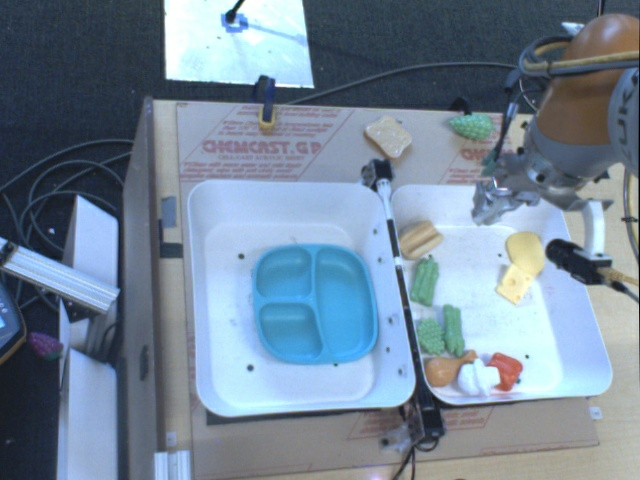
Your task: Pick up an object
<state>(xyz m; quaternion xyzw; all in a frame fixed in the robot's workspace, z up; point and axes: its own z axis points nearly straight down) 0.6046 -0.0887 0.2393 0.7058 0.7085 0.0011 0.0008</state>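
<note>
My gripper (493,204) hangs over the far edge of the right bin (585,343), below the grey arm with its orange band (600,43). Nothing shows held in it. In this bin lie a tan bread roll (420,237), a green pickle (425,281), two small green vegetables (441,332), a drumstick (447,370), a white and red piece (494,372), a yellow rounded piece (525,250) and a cheese wedge (515,286). The yellow piece lies just right of and nearer than the gripper.
The left bin (220,228) holds a blue divided plate (315,303). A toast slice (388,136) and a green bumpy toy (472,125) lie on the cardboard behind the bins. A black part (570,258) with a cable juts over the right bin.
</note>
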